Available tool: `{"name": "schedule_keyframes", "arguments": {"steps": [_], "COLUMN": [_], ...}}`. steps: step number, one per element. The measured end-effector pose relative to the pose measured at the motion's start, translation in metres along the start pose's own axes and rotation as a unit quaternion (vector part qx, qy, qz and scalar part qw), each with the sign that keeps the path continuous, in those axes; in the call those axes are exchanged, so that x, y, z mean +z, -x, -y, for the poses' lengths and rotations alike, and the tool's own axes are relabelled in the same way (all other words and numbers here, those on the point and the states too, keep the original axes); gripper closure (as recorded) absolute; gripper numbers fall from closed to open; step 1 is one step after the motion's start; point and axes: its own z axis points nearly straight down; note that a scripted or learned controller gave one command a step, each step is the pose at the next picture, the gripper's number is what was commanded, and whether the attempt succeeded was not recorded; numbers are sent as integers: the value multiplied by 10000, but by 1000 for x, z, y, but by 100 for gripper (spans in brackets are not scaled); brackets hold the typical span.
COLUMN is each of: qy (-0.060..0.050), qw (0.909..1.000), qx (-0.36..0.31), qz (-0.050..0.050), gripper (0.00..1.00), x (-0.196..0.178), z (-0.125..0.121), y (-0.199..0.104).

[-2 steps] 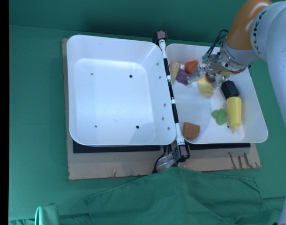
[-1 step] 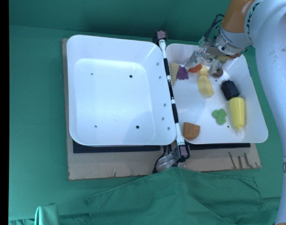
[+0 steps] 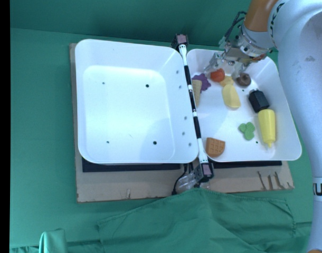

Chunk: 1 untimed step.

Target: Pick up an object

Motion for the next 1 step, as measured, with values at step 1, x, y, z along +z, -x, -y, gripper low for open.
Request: {"name": "schedule_keyframes", "arguments": {"steps": [1], "qy": [3], "qw": [10000], "qx": [-12], "qz": [-61], "gripper": [100], "x": [-15], "z": [-1], "y": [-7]}}
